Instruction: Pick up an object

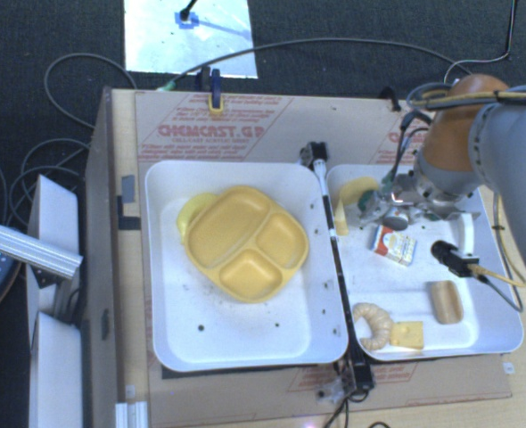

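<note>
Small box, red and white, lying flat on the floor of the right bin. Sits just on the near side of the fingers, almost under them. Likely the thing to grab, being the closest. Looks light and flat-sided, so probably easy to pinch. Lies a bit crooked, so may call for a small turn first.

Fingers hanging low over the bin, pointing down, likely for a straight drop from above. Cannot tell whether open or closed; too blurry.

Just beside the fingers, away from the arm, a yellow lump against the bin wall. Past the box, well apart from the fingers: a tan block, a pale ring and a yellow wedge right beside the ring. Spread out, leaving room to reach in.

Far from the fingers, in the left bin, a yellow plate with three parts, resting on another yellow thing. Both bins side by side on the counter.
</note>
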Tool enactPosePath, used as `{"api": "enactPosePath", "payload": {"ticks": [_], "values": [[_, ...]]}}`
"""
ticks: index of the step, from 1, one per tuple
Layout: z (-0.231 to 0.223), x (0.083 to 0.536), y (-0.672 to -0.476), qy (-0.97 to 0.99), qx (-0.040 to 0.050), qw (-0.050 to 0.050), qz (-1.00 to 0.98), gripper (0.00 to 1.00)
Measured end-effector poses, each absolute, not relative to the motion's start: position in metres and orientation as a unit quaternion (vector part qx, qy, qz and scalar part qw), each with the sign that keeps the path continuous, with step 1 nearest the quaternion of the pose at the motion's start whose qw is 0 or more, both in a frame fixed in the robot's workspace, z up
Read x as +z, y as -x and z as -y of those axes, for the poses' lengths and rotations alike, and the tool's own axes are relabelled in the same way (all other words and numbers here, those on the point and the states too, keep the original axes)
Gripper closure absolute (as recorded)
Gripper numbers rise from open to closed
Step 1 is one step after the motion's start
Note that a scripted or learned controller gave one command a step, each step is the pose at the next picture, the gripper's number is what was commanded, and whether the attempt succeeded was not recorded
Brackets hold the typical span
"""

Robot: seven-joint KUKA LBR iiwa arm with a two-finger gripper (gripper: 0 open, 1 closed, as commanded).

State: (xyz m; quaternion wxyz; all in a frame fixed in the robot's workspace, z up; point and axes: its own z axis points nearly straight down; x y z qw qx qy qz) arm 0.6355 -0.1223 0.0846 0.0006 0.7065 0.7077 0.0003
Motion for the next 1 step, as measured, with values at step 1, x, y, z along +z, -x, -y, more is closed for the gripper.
{"api": "enactPosePath", "payload": {"ticks": [1], "values": [[0.0980, 0.0845, -0.6002, -0.707, 0.0003, 0.000, -0.708, 0.00]]}}
